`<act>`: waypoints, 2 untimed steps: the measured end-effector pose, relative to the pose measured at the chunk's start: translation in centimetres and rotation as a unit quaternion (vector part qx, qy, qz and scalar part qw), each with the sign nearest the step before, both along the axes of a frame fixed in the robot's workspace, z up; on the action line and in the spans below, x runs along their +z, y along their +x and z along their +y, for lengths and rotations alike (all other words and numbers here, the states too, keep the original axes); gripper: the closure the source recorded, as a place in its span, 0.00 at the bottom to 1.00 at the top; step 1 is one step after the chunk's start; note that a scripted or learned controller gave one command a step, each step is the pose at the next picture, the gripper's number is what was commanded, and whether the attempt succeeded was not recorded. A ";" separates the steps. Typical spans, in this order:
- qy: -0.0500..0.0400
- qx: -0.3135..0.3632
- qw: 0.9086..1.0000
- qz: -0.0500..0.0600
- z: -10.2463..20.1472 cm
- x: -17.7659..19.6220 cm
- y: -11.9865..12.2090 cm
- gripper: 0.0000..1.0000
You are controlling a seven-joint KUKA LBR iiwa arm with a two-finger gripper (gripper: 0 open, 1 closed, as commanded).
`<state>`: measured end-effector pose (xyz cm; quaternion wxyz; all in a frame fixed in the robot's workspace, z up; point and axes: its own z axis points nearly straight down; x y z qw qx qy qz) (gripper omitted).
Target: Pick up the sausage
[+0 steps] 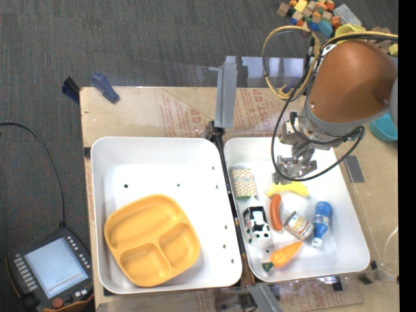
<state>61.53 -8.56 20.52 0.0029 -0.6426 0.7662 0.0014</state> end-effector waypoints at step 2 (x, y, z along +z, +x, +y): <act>0.000 0.135 0.991 -0.002 2.0 4.3 2.4 1.00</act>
